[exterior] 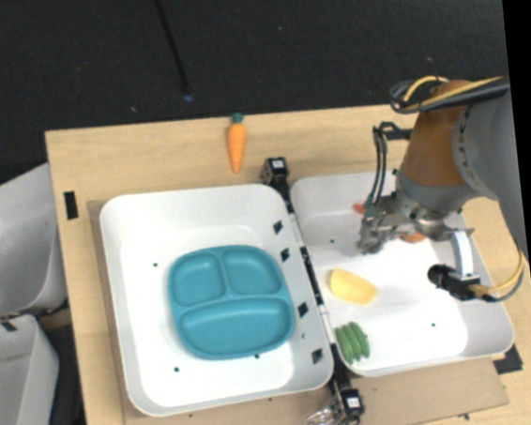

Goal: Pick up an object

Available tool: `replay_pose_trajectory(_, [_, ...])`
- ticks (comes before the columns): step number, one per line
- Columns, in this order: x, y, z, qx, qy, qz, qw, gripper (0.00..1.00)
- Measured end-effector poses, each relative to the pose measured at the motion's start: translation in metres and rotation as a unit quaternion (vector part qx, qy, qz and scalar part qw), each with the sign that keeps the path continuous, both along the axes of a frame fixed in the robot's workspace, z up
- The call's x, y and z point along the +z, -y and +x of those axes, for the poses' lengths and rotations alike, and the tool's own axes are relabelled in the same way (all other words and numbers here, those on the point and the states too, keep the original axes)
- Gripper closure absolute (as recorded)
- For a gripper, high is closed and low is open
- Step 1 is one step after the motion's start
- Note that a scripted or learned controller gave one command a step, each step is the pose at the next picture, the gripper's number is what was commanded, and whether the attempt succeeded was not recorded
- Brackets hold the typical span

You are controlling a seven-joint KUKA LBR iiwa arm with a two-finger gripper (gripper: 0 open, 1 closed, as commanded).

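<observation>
Wooden worktop (93, 366) carries two white bins: right bin (449, 343) directly beneath the hand (374, 240), left bin (140, 361) well to its left. Toy carrot (237, 144) lies on bare wood, up-left of the hand.

The arm (457, 154) is running off the right edge, so its upper links are being cut away. The claw (379, 234) is sitting low over the right bin (448, 329), too small and blurred to read clearly. The wrist is covering part of that bin's far wall. A small metallic item (327, 420) at the tabletop's (146, 153) near edge is staying indistinct.
</observation>
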State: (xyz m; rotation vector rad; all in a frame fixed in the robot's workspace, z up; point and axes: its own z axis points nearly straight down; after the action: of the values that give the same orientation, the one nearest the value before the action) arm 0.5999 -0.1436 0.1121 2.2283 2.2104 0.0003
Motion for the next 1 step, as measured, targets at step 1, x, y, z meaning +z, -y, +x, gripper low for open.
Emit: replay_pose_trajectory(1, [0.0444,0.0059,0.0009,0.0,0.001,0.0002,1.0,1.0])
